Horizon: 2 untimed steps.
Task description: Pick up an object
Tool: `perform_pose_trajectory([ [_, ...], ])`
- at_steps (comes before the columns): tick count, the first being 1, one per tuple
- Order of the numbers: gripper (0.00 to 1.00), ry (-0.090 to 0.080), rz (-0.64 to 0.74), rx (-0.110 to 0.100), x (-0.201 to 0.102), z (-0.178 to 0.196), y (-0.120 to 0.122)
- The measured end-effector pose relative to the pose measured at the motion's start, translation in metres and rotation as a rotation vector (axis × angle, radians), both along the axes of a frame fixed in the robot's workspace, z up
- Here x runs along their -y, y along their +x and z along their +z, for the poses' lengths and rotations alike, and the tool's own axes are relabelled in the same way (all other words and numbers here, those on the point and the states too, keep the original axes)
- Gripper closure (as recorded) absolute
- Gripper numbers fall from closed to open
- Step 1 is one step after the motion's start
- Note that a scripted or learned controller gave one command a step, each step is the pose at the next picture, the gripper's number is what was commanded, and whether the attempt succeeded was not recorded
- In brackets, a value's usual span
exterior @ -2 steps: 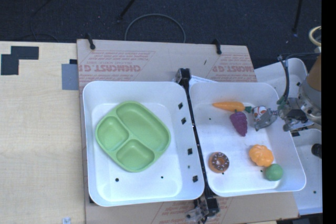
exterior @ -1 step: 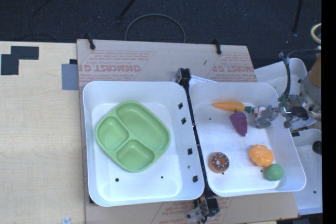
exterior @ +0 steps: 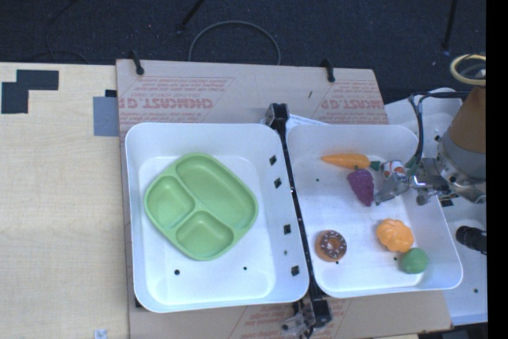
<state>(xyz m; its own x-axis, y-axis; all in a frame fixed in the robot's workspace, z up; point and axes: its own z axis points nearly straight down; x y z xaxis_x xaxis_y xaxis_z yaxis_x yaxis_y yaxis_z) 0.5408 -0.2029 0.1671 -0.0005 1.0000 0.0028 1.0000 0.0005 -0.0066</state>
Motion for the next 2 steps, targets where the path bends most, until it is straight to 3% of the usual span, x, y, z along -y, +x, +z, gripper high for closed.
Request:
perform_pose_trajectory([
  [2, 0.00, -0.002, -0.002, 0.004, 0.004, -0.081, -0.004],
])
